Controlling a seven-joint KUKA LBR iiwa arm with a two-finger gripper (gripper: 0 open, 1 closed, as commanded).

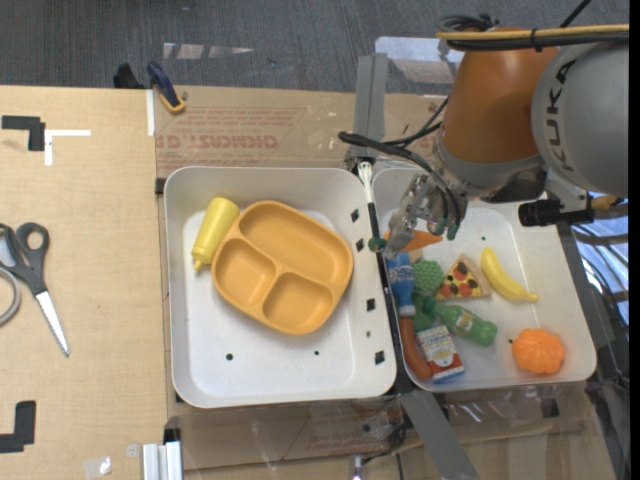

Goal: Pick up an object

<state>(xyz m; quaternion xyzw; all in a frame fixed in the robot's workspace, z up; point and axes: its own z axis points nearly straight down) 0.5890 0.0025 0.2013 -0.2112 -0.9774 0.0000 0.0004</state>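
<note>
Just below the claw [418, 230], blue carton [402, 280], green broccoli [428, 276] beside it

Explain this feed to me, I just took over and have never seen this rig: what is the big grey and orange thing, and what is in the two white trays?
You are looking down at a slant from a fixed camera above the bench. The grey and orange thing is a robot arm reaching in from the right. Its pincer hangs over the right bin; whether it holds anything cannot be told. That bin has toy food: a banana, a pizza slice, an orange pumpkin, a green bottle. The left bin holds a yellow divided plate and a yellow bottle. Scissors lie on the bench.
</note>
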